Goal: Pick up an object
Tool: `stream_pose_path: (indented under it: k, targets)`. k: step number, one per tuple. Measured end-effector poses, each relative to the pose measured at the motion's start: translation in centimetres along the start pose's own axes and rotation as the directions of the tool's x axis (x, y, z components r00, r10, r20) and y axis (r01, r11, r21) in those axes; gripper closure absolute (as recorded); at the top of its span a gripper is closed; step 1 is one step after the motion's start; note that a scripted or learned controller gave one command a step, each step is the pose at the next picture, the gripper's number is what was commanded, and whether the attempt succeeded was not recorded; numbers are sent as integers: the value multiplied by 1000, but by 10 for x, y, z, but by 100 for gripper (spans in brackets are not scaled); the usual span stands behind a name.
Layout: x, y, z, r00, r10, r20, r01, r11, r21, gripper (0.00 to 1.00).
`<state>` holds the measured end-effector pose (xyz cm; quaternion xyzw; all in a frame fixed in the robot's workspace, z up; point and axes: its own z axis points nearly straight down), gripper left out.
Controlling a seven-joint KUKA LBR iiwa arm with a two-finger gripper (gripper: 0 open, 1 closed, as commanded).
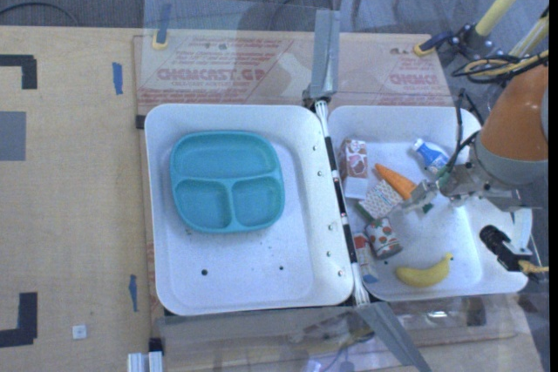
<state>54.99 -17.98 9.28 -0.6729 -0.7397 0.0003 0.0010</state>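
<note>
While I hang low over the right bin point(462, 226), my gripper point(429, 194) sits just beside the orange carrot point(397, 180) and the patterned packet point(379, 200), near the middle of the clutter. Whether it is spread or closed I cannot tell from this slant, and I see nothing clearly caught in it.

The carrot looks like my nearest target, so I judge the step in hand to be lining up on it. To do that well, I should centre over its thick middle, turn so I close across its narrow width, and come down straight so I do not nudge the packet touching its lower end. The banana point(425, 272) lies well apart near the front wall and would be an easier fallback, with bare floor around it. The blue-and-white tube point(430, 154) is near the back.

The left bin point(166, 274) holds 1 teal plate point(227, 183) with 3 compartments.

For writing, red print on the clear sheet point(214, 74) behind the bins reads "CHEMCAST GP". The red-and-white packet point(353, 158) carries print too small to read.
</note>
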Motion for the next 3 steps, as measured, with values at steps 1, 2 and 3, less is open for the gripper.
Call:
stream_pose_path:
  k: [1, 2, 3]
  targets:
    - [-4, 50, 8, 996, 87, 4, -87, 996, -6, 0]
    - [-7, 51, -1, 996, 90, 7, -90, 996, -8, 100]
    - [51, 104, -131, 981, 194, 2, -194, 981, 1, 100]
